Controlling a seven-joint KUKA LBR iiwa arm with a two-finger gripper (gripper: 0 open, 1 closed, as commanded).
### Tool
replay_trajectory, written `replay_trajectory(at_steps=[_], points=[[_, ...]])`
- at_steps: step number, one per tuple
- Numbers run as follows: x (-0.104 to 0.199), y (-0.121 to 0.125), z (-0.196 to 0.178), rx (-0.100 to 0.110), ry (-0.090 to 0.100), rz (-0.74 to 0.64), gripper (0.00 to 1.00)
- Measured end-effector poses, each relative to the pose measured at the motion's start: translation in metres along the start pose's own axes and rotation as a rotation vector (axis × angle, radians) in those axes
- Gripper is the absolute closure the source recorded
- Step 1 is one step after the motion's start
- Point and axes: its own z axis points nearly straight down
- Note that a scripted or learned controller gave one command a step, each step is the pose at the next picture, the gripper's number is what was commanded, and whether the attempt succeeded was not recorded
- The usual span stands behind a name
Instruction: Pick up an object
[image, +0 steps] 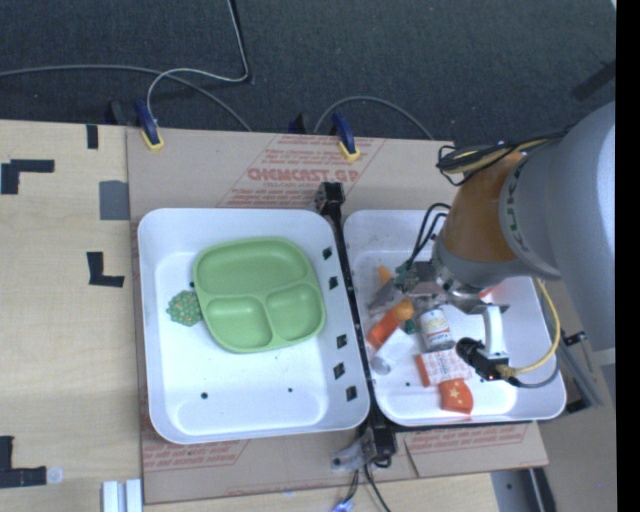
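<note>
The right bin holds several small objects: an orange carrot-like piece, a small white bottle, a red-and-white packet and a red-orange piece. My gripper hangs low over the bin's left half, just above the orange piece and beside the bottle. The wrist with its orange band covers the bin's back. In the left bin lies a green divided plate, with a small green textured object at its left edge.
A black clamp strip runs between the two bins. Blue clips and cables lie at the bench's back edge. A yellow cable loops off the arm over the right bin's right side.
</note>
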Motion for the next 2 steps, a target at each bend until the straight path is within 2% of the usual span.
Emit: replay_trajectory(at_steps=[1,2], points=[[-0.0038,0.0387,0.0009,0.004,0.002,0.000,0.00],[-0.0039,0.0388,-0.0087,0.004,0.001,0.000,1.00]])
